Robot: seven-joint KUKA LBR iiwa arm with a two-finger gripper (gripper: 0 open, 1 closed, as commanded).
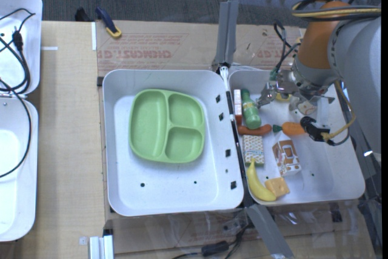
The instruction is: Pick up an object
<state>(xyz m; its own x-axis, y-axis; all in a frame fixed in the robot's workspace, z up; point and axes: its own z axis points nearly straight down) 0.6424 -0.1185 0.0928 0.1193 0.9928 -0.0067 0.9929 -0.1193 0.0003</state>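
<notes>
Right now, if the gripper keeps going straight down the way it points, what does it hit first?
Probably the green plastic bottle just beside the gripper, or else the white bin's floor; depth is unclear from above.

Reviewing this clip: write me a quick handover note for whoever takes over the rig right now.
Gripper: low over the right bin, near its back left corner, next to the green bottle; nothing seen between its fingers.
Things: bottle, carrot, banana and small boxes lie in the right bin. Green divided plate sits in the left bin.
Done: no pick visible.
Left: grasp and lift one object.
</notes>
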